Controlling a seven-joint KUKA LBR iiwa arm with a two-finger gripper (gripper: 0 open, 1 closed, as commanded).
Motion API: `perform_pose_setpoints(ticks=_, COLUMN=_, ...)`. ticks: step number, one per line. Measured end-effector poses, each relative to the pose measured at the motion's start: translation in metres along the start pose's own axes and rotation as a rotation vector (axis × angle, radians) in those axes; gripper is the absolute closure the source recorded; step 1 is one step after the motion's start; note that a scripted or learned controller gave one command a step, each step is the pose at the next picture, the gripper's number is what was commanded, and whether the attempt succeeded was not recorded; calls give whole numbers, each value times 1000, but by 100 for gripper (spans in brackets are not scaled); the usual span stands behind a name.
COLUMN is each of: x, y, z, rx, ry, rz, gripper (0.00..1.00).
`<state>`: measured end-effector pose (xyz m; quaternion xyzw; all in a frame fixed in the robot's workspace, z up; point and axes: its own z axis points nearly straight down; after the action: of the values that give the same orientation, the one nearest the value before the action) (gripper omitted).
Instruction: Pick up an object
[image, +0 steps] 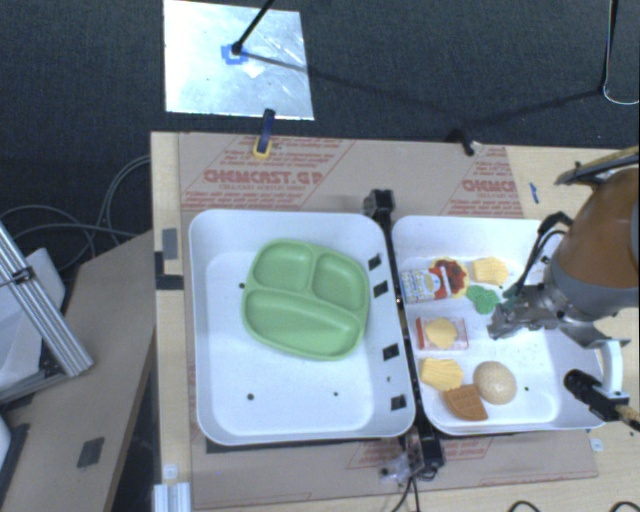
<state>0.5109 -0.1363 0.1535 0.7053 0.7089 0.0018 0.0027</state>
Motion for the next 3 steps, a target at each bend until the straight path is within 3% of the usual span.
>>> perform_pose_setpoints(ticks=2, x=7, y=6, z=-72, rx=2, ry=0, rz=0, gripper=100)
perform_pose_setpoints(ticks=3, x=42, y=38, z=-78, rx=3, ry=1, rz=-1, gripper=100)
